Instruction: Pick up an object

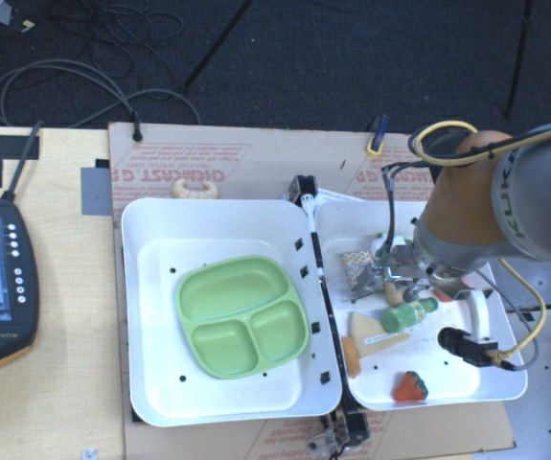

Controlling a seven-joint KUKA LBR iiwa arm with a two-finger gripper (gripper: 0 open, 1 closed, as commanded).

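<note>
In the right bin (505, 386), a small green bottle (407, 314) lies on its side just under the arm's wrist, with a beige wedge-shaped piece (371, 332) touching it below and a red strawberry-like toy (410, 387) apart from both, near the front wall. The bottle looks light, rigid and smooth, so it may roll or slip, and it seems best taken across its round body near the middle rather than at the narrow cap. The gripper (390, 278) sits low just above the bottle beside a speckled grey lump (356, 263); whether it is released or clenched cannot be told, and nothing is seen held.
</note>
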